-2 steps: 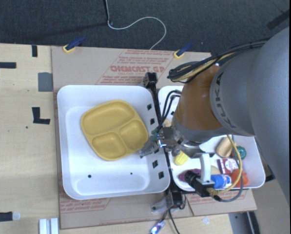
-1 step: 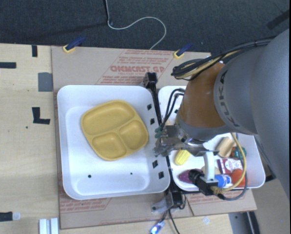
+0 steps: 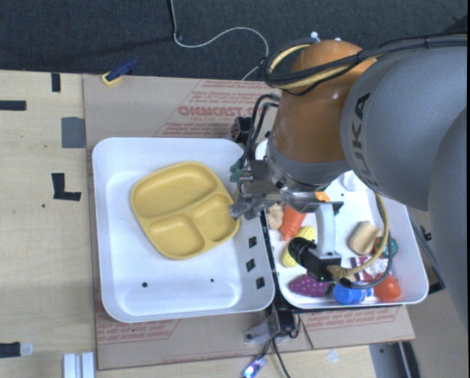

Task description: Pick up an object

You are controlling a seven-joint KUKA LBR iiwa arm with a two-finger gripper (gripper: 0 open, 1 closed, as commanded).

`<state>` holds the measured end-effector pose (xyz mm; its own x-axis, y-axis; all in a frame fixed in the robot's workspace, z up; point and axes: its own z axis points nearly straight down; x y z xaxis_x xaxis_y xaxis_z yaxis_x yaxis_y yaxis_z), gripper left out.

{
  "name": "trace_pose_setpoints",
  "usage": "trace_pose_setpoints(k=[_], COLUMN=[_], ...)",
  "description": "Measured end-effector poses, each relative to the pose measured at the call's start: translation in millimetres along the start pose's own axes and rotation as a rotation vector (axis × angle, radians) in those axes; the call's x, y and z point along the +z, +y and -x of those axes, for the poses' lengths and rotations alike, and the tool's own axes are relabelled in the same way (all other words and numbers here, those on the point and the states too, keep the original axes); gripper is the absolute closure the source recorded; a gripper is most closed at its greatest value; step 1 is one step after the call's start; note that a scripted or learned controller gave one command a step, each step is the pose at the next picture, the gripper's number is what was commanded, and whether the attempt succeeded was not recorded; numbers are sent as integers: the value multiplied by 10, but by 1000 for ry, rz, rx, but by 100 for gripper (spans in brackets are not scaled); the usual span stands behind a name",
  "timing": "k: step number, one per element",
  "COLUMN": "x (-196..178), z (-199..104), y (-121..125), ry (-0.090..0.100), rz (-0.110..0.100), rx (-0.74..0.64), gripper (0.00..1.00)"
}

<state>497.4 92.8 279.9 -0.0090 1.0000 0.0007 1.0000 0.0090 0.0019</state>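
The yellow three-part plastic plate [image 3: 183,209] lies just left of the pincer [image 3: 247,198], spread or pinching I cannot tell.

You get little of the right bin [image 3: 412,278]: the arm [image 3: 392,124] covers its upper part, and the arm itself runs off the right edge of the frame. At the lower right, a purple piece [image 3: 308,287], a blue piece [image 3: 346,295] and a red-orange piece [image 3: 388,289] overlap, so you cannot tell their shapes. The gripper [image 3: 250,198] at centre frame is a dark tangle under the wrist. Two dark specks [image 3: 144,283] in the left bin [image 3: 109,235] are too small to name, and the top edge cuts the white cable [image 3: 172,14]
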Motion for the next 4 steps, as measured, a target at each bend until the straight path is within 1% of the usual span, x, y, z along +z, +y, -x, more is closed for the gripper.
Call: trace_pose_setpoints(k=[1,2,3,4], x=[-681,-88,-609,-652], z=[-318,224,-350,-321], y=[-111,-143,0,4], ry=[-1,-6,-1,-8], rz=[-2,-14,-3,-14], rx=[2,13,1,4], gripper=[100,100,100,100])
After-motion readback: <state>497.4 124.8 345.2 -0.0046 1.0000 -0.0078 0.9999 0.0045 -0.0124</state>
